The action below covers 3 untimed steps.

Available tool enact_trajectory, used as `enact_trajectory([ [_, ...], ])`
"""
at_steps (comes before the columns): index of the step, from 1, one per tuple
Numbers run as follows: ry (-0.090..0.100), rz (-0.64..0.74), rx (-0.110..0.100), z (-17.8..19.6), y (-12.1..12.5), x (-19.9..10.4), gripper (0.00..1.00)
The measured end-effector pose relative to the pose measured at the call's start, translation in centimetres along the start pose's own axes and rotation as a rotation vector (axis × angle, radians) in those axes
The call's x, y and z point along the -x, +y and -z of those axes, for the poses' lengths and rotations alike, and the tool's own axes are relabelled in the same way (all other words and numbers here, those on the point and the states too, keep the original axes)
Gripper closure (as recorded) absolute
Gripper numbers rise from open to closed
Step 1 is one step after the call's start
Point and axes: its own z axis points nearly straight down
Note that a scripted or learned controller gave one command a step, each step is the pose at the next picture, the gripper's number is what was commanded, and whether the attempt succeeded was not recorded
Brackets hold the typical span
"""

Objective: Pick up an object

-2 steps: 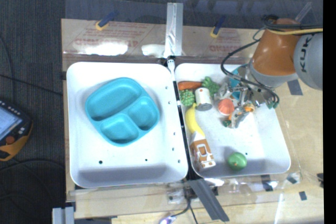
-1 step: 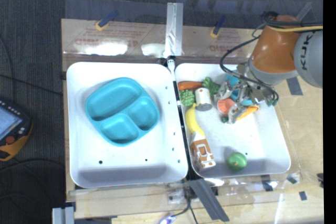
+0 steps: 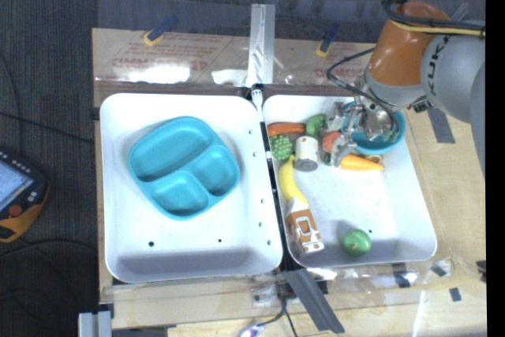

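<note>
- Gripper (image 3: 353,125): low in the far corner of the right bin (image 3: 394,209), among the toy food. Finger spread cannot be told; metal parts and clutter blur together here.
- Candidate objects beside it: orange carrot (image 3: 361,162) just in front; blue bowl (image 3: 387,140) just to its right, partly under the wrist; green piece (image 3: 316,123) and red-orange sausage (image 3: 285,128) to its left.
- Other stock, right bin: small white-and-grey can (image 3: 305,153); yellow banana (image 3: 289,179) along the left wall; orange-and-white box (image 3: 304,230) near the front; green lime (image 3: 356,241), well apart from the rest.
- Handling note, as judgement: the far cluster is tight, so a closing grasp risks nudging neighbours; centre over one item, the carrot being nearest, and descend straight. The lime would be the easier, isolated target.
- Left bin (image 3: 118,249): holds a blue divided tray (image 3: 184,165).
- Surface: wooden bench (image 3: 450,193), clear sheet taped behind the bins.
- Room: dark carpet; handheld pendant (image 3: 16,197) on the floor at left.
</note>
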Motion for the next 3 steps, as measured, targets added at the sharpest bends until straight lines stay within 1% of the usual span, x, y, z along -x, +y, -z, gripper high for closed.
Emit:
enact_trajectory([
  [1, 0.006, 0.000, -0.001, 0.0, -0.1, -0.1, 0.00],
  [2, -0.023, 0.097, -0.009, -0.2, -5.7, -5.8, 0.00],
  [3, -0.027, 0.218, -0.011, -0.1, 1.3, -5.2, 0.00],
])
